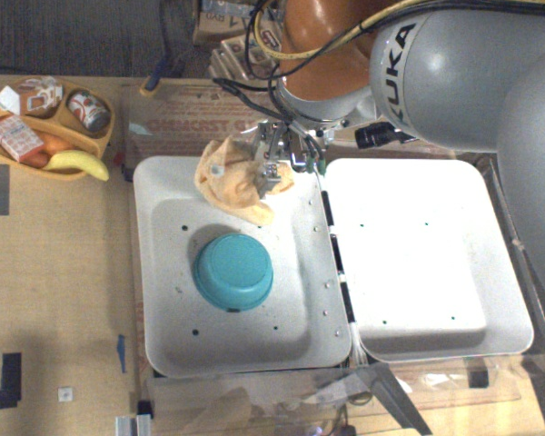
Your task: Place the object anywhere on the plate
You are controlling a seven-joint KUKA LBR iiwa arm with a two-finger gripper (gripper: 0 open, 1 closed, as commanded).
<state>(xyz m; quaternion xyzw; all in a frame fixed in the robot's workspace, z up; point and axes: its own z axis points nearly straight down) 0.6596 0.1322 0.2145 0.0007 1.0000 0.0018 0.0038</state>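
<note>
At the far edge of the left bin (163, 334), my gripper (271, 166) pinches the yellow cloth (229, 182), a light, limp, non-fragile item that drapes and slips, so I judge a bunched fold the best hold before moving to the teal plate (233, 272).

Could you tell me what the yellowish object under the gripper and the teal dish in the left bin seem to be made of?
The yellowish object looks like soft cloth, matte: it lies crumpled in folds over the bin's rim. The teal dish seems to be smooth plastic, faintly glossy, with an even round shape; glazed ceramic can't be ruled out.
</note>
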